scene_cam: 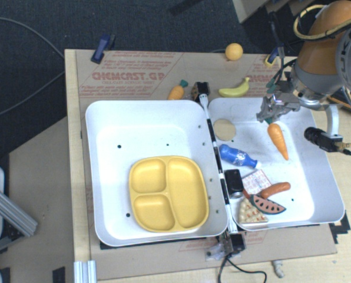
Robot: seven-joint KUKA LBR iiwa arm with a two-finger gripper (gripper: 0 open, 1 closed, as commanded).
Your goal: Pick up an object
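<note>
My gripper [271,113] hangs over the upper part of the right bin [323,181]. An orange carrot [278,140] is directly below it, its thick end right at the gripper's tip and its point slanting down and to the right. Whether the carrot is held or just lies on the bin floor is unclear. Lower in the same bin are a blue bottle [237,156], a tan round disc [225,129], a black block [233,181], a red-and-white packet [257,181], a sausage [274,188] and a watermelon slice [267,206].
The left bin [105,134] holds a yellow divided plate [168,192]. Behind the bins on the board lie a banana [234,89], an orange ball [234,52], a small orange toy [176,92] and a blue clip [102,48]. A black bracket [323,139] juts in at the right.
</note>
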